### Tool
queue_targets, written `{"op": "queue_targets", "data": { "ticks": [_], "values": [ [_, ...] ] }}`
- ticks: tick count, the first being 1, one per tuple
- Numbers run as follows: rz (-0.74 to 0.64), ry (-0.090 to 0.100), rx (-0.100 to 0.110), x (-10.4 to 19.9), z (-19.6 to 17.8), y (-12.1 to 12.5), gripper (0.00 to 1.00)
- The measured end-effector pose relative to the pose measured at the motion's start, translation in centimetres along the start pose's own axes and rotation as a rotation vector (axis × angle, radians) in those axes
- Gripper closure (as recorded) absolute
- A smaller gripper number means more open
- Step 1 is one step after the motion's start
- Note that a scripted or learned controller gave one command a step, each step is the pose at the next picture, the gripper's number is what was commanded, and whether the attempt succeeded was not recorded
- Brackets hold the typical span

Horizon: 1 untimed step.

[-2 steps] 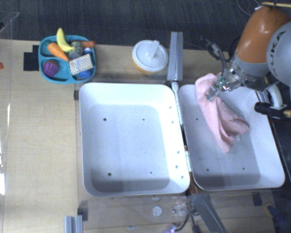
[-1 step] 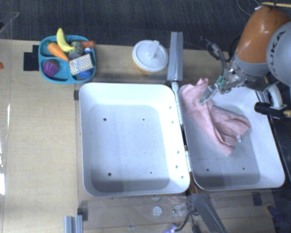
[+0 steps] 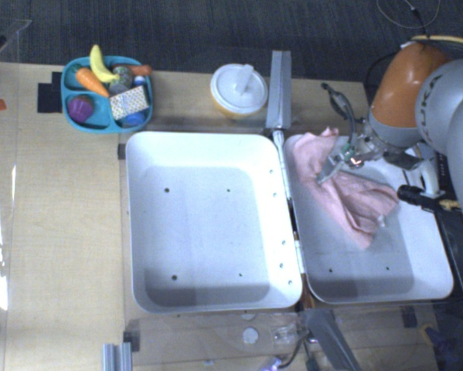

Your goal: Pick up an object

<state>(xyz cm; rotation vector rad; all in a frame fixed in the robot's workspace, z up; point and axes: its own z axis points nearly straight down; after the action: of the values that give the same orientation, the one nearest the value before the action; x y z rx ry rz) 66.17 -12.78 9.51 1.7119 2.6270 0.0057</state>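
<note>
- A pink cloth (image 3: 347,192) is spread crumpled across the upper half of the right bin (image 3: 386,280), with one corner bunched against the bin's top left corner and a longer fold trailing down toward the middle of the floor.
- The gripper (image 3: 341,163) is positioned low over the upper part of that cloth, the arm (image 3: 417,91) being brought in from the right over the bin's rim; this placement is judged to suit a grasp on a raised fold, where loose fabric can be pinched more readily than where it lies flat.
- How far the tool is open cannot be told, as the tip is small and seen against the fabric, and it cannot be said whether any cloth is caught in it.
- The cloth is seen resting on the bin floor, so the pick is judged not yet accomplished.
- The left bin (image 3: 208,222) is set just beside the right one, their inner rims nearly touching.
- A blue tray (image 3: 69,110) of toy food and a white lidded cup (image 3: 239,90) are kept on the bench behind the bins, well apart from the gripper, and are judged to play no part in this attempt.
</note>
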Motion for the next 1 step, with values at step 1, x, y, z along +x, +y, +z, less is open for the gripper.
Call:
{"op": "queue_targets", "data": {
  "ticks": [1],
  "values": [
    [0.004, -0.006, -0.01, 3.5, 0.3, -6.0, 0.0]
  ]
}}
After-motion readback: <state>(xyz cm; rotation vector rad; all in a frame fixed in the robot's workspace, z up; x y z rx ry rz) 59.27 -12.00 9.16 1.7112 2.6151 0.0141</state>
